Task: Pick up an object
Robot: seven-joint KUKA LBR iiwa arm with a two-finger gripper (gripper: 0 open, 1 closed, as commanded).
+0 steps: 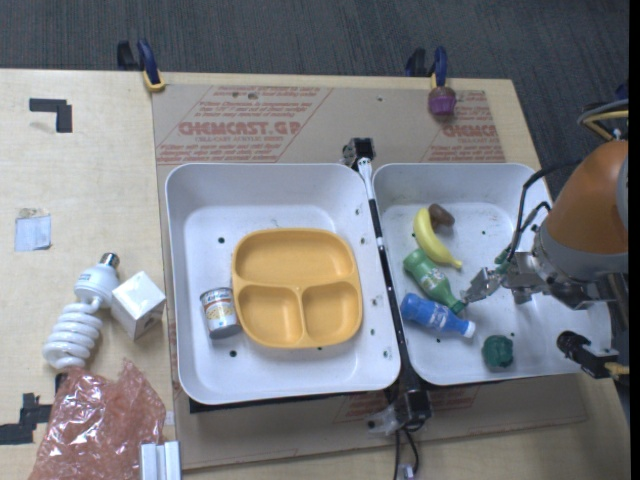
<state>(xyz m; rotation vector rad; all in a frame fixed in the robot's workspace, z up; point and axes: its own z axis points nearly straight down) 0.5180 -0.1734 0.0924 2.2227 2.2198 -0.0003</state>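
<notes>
While the grey arm with the orange band [592, 213] reaches in from the right, its two-finger gripper [484, 284] hangs low inside the right white bin [400, 193]. I cannot tell if it is gripping anything or not, because the tips are small and dark.

Just left of the gripper lies a green plastic bottle [430, 276], tilted, and the gripper tips come very near its lower end. Below that bottle lies a blue plastic bottle with a white cap [435, 316], on its side. Above the green bottle sits a yellow banana [432, 238], with a small brown lump [440, 216] at its top end. Below the gripper, near the bin's front edge, rests a dark green round thing [497, 350].

Far left of the gripper, the left white bin [190, 198] holds a yellow plastic tray with three parts [297, 287]. A small tin can [218, 312] stands touching the tray's left side.

Further left still, on the wooden bench [80, 168], lie a white spiral light bulb [80, 313], a little white box [137, 303] just beside it, and a crinkly pink plastic bag [95, 423] below them. Far above the gripper, a small purple thing [442, 99] sits on the brown cardboard sheet [240, 118].
</notes>
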